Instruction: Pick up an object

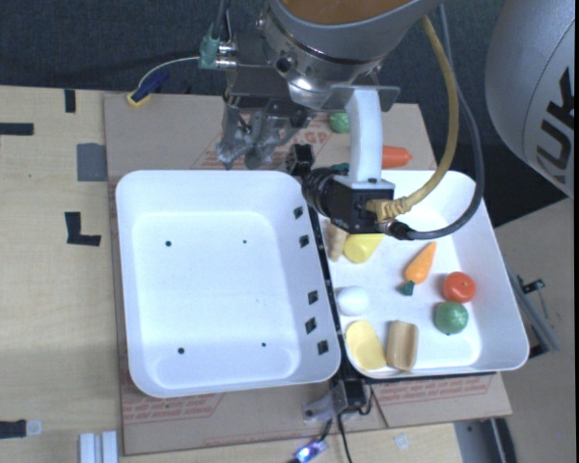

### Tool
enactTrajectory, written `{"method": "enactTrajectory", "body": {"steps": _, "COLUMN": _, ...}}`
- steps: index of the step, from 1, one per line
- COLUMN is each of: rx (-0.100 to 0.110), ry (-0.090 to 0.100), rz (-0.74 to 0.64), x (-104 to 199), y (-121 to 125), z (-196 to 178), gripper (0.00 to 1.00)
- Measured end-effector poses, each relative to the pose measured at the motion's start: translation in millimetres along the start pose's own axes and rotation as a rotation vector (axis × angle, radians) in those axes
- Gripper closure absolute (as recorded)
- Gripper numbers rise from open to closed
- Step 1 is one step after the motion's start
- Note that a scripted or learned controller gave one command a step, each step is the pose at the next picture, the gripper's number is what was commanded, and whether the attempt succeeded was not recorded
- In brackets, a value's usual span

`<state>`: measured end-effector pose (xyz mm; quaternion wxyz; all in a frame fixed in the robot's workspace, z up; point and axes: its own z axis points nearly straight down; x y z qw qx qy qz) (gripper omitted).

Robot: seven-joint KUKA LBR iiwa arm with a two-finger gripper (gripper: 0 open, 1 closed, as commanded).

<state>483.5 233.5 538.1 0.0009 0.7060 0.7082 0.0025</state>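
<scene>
Objects: carrot (420, 261), tomato (458, 286), egg (352, 301) and a few more, all in the right bin (497, 307).
End effector: it (251, 148) hangs past the far edge of the left bin (212, 287), over the counter (39, 307). You cannot tell whether it is released or clenched, and you see nothing held.
Direction: every object lies to the view's right of the end effector and nearer the camera.
Closest: the yellow piece (362, 247), just beside the wall between the bins.
Carrot axis: slanted, near-left to far-right.
Next move: likely you must cross into the right bin before descending.
</scene>
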Motion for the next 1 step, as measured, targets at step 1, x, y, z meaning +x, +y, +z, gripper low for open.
{"method": "enactTrajectory", "body": {"steps": 1, "rx": 0.013, "ry": -0.007, "rz": 0.003, "x": -0.6, "y": -0.9, "z": 77.5, "gripper": 1.0}}
